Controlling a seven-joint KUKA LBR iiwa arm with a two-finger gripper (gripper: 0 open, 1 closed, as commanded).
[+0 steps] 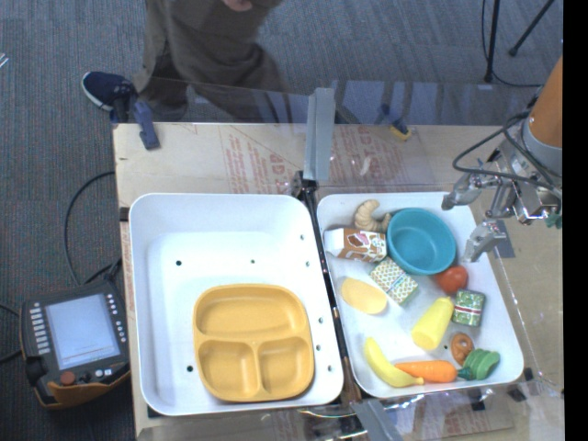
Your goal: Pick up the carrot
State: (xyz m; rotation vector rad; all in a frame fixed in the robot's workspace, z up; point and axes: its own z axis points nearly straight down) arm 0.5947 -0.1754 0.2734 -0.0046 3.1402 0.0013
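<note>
The carrot point(427, 371), orange with a green leafy top point(480, 364), lies along the front edge of the right bin point(511, 333), between a banana point(385, 363) and the bin's front right corner. My gripper point(471, 219) hovers over the right bin's far right rim, just right of a blue bowl point(421, 240) and well behind the carrot. Its two fingers stand apart, open, with nothing between them.
The right bin also holds a yellow bottle point(432, 322), green can point(469, 308), tomato point(451, 279), checkered box point(395, 280), carton point(359, 243) and croissant point(367, 214). A yellow divided tray point(253, 341) lies in the left bin point(165, 246). A person point(207, 35) stands behind the bench.
</note>
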